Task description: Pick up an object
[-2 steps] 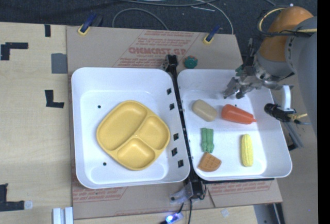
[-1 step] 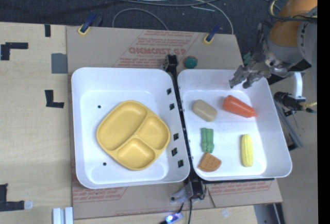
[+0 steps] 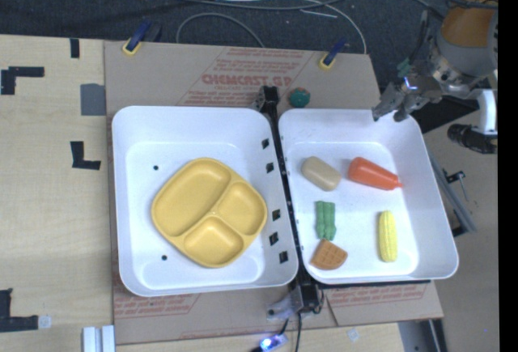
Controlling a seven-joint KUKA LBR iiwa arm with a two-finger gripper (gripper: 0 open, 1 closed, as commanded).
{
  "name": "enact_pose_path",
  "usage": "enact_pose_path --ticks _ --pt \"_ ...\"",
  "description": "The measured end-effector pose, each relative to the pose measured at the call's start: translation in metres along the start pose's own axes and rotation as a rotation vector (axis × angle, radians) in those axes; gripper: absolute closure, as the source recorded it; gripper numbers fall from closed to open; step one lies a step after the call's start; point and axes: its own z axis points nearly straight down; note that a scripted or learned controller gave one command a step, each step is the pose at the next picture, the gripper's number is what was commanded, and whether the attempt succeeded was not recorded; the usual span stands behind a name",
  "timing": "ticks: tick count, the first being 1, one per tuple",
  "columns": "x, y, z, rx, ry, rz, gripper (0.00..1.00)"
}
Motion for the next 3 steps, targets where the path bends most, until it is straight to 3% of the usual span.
enact_pose_path --ticks 1,3 --pt "0.000 0.001 -0.030 0.001 0.000 0.000 1.00" --pt "0.099 -0.016 -0.022 0.006 0.001 -0.002 1.00"
